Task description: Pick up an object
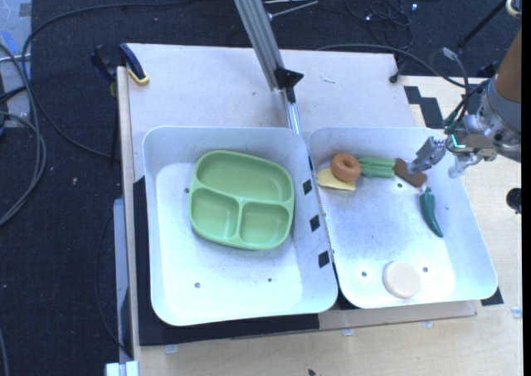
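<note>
Your right bin (pixel 465 225) holds the pickable stuff: a brown donut (pixel 346 168) on a yellow wedge (pixel 334 183) at the far left, a light green piece (pixel 377 168) just right of it, a brown block (pixel 408 173) next along, a dark green pepper (pixel 431 211) nearer you, and a pale round disc (pixel 402 279) at the near edge. Pincer (pixel 444 158) hovers over the bin's far right corner, fingers spread apart, nothing between them, just beside the brown block. Left bin (pixel 166 283) carries a green divided tray (pixel 242 198). Both bins sit on the desk (pixel 207 84).
</note>
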Controlling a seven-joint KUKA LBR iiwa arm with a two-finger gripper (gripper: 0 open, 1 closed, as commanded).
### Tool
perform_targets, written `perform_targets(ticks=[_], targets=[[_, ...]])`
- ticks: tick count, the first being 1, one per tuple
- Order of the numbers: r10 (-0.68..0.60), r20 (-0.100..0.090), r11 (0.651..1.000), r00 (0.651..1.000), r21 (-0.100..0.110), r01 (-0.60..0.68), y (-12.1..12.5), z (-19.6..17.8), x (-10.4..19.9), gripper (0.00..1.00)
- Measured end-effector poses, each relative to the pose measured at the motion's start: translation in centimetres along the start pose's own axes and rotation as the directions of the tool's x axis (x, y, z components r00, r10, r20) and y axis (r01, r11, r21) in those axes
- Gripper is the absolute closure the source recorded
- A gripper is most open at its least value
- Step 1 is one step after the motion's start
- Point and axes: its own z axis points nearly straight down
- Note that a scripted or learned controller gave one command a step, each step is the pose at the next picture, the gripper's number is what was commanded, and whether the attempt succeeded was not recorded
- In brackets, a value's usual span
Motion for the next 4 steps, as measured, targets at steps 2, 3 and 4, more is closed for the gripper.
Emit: perform_targets(ticks=[2, 3, 4], targets=[[0.0, -0.001, 1.0, 1.0, 0.001, 0.0, 1.1, 5.2, 0.2, 0.0], [0.0, -0.001, 1.0, 1.0, 0.001, 0.0, 1.2, 9.5, 0.5, 0.0], [0.001, 0.0, 1.0, 1.0, 0.0, -0.001, 1.6, 14.6, -0.4, 0.0]])
